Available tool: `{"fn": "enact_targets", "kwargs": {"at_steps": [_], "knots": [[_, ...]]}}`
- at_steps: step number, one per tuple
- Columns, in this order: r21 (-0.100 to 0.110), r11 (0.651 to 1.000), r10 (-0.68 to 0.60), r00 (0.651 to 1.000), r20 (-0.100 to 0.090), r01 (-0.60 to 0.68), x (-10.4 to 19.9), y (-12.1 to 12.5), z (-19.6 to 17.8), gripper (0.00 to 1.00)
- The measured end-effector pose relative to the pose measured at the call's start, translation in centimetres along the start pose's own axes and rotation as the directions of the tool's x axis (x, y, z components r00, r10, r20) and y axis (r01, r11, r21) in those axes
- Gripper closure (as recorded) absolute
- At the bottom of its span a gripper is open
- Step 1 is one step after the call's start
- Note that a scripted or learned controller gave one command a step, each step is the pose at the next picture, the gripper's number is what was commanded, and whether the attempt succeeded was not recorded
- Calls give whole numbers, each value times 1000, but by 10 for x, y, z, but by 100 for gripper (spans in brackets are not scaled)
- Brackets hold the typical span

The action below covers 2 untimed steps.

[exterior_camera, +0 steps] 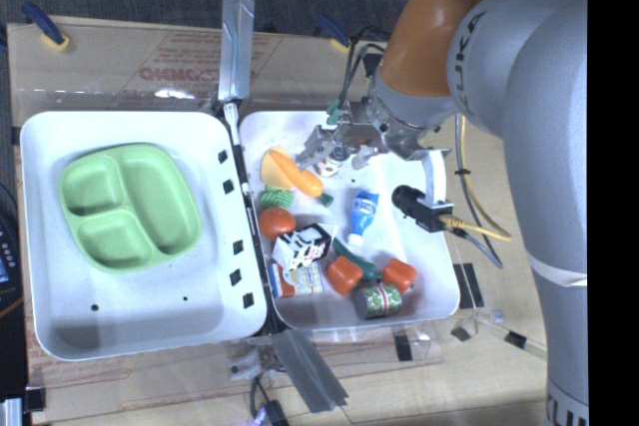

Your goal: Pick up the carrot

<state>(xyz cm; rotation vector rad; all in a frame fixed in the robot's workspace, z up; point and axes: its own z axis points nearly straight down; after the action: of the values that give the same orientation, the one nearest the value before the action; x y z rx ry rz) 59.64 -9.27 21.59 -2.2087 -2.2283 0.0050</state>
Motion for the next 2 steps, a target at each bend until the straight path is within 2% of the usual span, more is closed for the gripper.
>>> {"fn": "enact_targets", "kwargs": {"at_steps": [1, 2], "knots": [[0, 964, -266, 964, 0, 266, -27, 8, 53, 0], [-14, 943, -333, 943, 9, 333, -28, 29, 89, 0]]}}
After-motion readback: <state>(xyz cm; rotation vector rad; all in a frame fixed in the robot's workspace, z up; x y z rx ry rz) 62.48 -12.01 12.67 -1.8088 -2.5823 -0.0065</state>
